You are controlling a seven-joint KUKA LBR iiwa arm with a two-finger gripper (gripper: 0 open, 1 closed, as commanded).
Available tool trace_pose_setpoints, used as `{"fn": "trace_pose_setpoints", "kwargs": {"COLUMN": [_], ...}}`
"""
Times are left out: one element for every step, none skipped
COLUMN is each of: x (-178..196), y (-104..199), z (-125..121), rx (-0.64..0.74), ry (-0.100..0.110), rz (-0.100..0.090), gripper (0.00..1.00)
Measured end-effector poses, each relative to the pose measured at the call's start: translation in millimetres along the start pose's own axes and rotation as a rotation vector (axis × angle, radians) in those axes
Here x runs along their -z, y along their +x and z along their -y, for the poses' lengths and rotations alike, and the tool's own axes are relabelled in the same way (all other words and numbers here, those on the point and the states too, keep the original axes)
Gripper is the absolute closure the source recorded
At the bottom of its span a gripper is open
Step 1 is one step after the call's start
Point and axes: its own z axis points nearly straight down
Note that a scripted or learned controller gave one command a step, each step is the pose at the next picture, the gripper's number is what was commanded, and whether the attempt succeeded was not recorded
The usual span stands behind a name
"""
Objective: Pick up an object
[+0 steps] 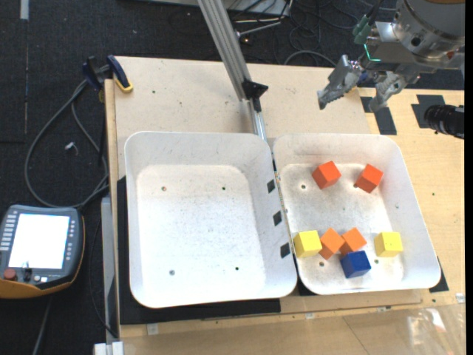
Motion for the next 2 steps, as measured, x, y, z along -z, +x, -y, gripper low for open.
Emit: {"fn": "trace_pose_setpoints", "kwargs": {"x": [-4,-116], "y": [13,9], "z": [-43,-81], "rx": [0.000,-0.007], "ry": [-0.001,0.010], "rz": [0.000,0.000], "gripper": [0.00,0.00]}}
